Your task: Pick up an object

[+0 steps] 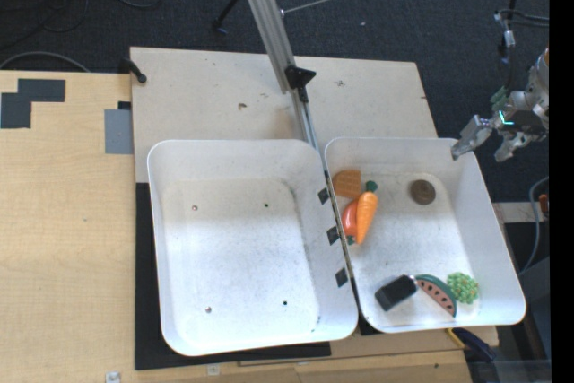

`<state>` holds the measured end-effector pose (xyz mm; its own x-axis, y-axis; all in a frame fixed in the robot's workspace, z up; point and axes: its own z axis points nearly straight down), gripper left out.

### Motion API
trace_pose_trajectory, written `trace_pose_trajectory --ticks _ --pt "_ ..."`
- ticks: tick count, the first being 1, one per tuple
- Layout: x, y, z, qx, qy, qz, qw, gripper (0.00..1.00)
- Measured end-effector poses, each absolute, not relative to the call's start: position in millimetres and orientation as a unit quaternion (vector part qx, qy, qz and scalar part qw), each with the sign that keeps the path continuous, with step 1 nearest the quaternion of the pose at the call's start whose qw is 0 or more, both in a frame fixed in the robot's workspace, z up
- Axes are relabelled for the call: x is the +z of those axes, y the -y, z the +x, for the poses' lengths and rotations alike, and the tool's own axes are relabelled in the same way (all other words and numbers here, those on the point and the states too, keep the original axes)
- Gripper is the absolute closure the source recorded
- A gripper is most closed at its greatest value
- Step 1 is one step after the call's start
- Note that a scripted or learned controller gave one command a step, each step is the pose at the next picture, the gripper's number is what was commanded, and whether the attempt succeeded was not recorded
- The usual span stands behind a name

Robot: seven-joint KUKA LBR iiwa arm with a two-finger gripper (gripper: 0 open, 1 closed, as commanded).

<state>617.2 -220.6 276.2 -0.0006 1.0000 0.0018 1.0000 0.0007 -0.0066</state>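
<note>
Camera view: gripper (487, 139) hovers off the upper right corner of the right bin (495, 220), jaws spread apart, nothing between them. Inside that bin, a carrot (365, 213) lies against the left wall beside a brown block (347, 184); a round brown disc (422, 191) sits apart; black block (395, 292), watermelon slice (437, 294) and green cluster (463, 286) lie near the front. Left bin (161, 193) alongside.

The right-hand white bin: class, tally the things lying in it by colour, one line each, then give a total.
Orange: 2, the orange toy carrot and the orange-brown block
Brown: 1, the round brown disc
Black: 1, the black rectangular block
Green: 1, the green bumpy cluster
Red-and-green: 1, the watermelon slice toy
Total: 6
</note>
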Motion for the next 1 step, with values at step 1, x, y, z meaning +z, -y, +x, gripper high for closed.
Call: trace_pose_trajectory --ticks 1 --pt "279.0 220.2 618.1 0.0008 0.709 -0.706 0.001 0.0"
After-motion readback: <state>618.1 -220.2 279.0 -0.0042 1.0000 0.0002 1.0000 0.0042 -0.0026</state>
